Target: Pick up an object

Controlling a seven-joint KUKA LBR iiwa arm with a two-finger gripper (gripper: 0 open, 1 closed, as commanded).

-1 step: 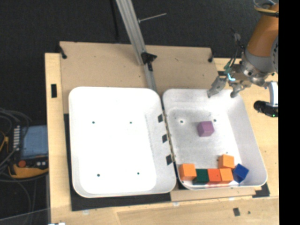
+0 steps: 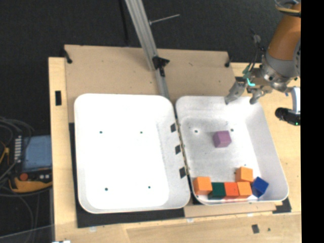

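Presently, the gripper (image 2: 244,96) hangs over the far rim of the right bin (image 2: 268,135), at roughly the 12 to 1 o'clock point of that bin, and its two fingers (image 2: 232,95) are spread apart with nothing between them. Behind it the arm (image 2: 286,39) extends toward 2 o'clock, with the orange band sitting above the grey wrist. Within the right bin, a purple cube (image 2: 221,138) sits alone near the centre, well apart from the gripper and at about 7 o'clock from it. Along the near wall of the same bin, toward 6 o'clock, a cluster of blocks is packed together: an orange cube (image 2: 203,184) at the 7 o'clock corner, a dark green cube (image 2: 217,190) just beside it, then an orange block (image 2: 231,189) and another orange block (image 2: 244,189) in a row. A further orange cube (image 2: 244,174) lies directly behind that row, and a blue cube (image 2: 259,186) sits tilted at the 5 o'clock end, touching or nearly touching the row. At 9 o'clock from the right bin lies the left bin (image 2: 126,151), edge to edge with it, joined along a seam carrying small dark clips. A grey metal rail (image 2: 147,34) runs from 12 o'clock down to the gap between the bins.
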